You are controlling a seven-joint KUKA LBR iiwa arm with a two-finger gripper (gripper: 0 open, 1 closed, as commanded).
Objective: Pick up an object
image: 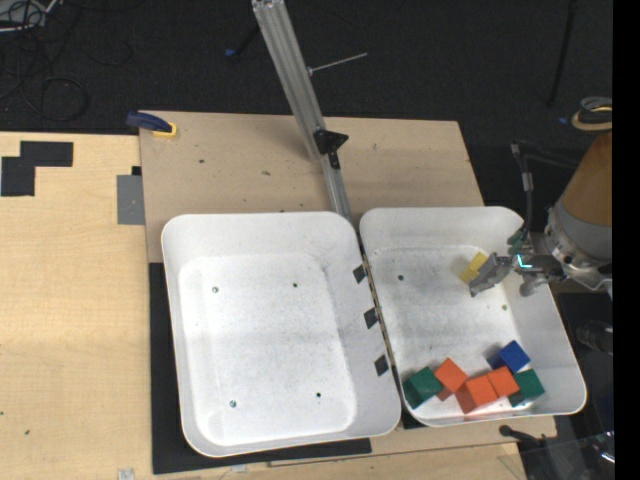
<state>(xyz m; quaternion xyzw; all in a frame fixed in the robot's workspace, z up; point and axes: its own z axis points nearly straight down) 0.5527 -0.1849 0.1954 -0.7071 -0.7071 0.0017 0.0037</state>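
Observation:
My gripper reaches in from the right over the right bin, near its right wall. It stands open, and nothing shows between its two grey fingers. A small yellow block lies on the bin floor just left of the left finger, touching it or nearly so. A cluster of blocks sits in the bin's near right corner: a green block, two orange blocks, a blue block and another green block.
The left bin lies alongside, joined to the right one by black clips. A slanted aluminium rail rises behind the bins. A blue and yellow clamp rests on the bench's far left corner.

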